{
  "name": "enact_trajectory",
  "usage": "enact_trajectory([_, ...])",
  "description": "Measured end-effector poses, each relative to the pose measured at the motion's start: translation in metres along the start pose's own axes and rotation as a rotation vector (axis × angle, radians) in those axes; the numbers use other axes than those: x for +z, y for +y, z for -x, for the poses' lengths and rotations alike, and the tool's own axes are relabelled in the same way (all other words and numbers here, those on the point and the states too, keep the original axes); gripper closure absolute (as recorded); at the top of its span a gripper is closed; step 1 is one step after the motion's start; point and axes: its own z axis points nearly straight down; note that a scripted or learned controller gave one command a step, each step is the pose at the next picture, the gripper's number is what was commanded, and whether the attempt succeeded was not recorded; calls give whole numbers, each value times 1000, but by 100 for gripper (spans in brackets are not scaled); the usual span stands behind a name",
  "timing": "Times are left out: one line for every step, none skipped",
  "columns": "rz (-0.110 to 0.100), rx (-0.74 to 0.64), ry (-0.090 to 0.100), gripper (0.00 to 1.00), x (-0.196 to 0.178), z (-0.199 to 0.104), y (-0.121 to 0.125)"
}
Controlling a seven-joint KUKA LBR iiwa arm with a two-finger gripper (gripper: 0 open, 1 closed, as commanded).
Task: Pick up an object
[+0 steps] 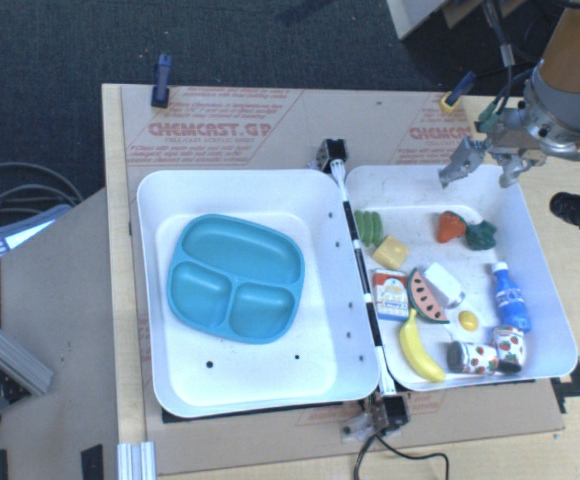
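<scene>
Hovering above the right bin's (540,268) far rim, the pincer (482,168) hangs with fingers apart, holding nothing. Nothing is lifted yet (strawberry (451,226) lies nearest, just below); the whole pick remains.

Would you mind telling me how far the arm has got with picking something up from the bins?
Nothing looks picked yet. The gripper hangs open above the far rim of the right bin, with nothing between its fingers. The strawberry, banana, blue bottle and the other toys all lie in that bin, and the blue plate sits in the left bin. Descending, closing on a toy and lifting all remain.
</scene>
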Motion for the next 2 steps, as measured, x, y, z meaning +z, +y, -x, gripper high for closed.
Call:
enact_trajectory([-2,1,0,0,81,39,-7])
enact_trajectory([-2,1,1,0,170,62,10])
